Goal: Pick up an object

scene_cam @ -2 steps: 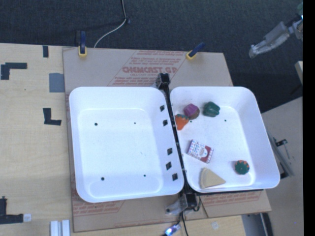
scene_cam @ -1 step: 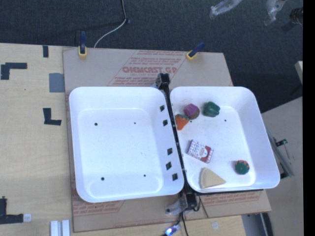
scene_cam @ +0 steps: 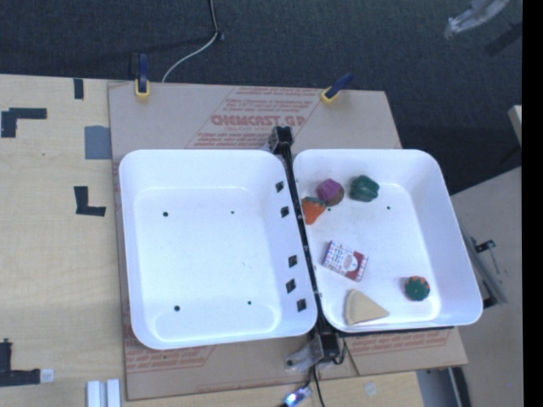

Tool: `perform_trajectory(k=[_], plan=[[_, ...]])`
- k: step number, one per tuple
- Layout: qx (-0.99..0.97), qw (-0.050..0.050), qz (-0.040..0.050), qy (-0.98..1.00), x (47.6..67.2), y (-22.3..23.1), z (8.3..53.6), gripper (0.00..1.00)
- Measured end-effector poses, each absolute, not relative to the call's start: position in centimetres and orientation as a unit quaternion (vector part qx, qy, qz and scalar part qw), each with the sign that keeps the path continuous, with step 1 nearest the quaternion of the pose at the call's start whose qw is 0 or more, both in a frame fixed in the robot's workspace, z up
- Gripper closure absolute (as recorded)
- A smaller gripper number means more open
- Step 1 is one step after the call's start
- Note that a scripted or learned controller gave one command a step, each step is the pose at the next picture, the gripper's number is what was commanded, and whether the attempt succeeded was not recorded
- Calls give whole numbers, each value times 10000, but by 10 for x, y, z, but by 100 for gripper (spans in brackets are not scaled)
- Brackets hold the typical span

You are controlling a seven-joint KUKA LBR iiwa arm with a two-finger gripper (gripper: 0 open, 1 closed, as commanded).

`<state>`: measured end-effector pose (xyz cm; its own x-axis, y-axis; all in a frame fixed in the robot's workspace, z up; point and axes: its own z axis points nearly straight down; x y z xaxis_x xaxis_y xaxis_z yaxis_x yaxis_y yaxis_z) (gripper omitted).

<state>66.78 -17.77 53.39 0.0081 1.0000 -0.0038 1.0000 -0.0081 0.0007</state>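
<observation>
- The left bin [scene_cam: 204, 166] and the right bin [scene_cam: 448, 227] sat side by side.
- The gripper [scene_cam: 480, 12] was a blur at the upper right, well apart from the bins - clenched or released, I cannot tell.
- In the right bin lay a tan wedge [scene_cam: 363, 308], a red-and-white carton [scene_cam: 344, 261], a purple toy [scene_cam: 330, 192], a green toy [scene_cam: 364, 187] and an orange toy [scene_cam: 312, 212].

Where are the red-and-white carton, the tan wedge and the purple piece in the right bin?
red-and-white carton [scene_cam: 344, 261], camera view, middle of its printed top face
tan wedge [scene_cam: 364, 308], camera view, centre of its flat face
purple piece [scene_cam: 331, 192], camera view, middle of its rounded top
</observation>
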Motion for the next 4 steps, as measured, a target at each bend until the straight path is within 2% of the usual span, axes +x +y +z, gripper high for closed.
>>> perform_trajectory(k=[2,3,4], plan=[[7025,-14,9,7117,668,51,534,0],[7026,-10,4,7116,653,167,534,0],[7052,-3,-4,7090,654,161,544,100]])
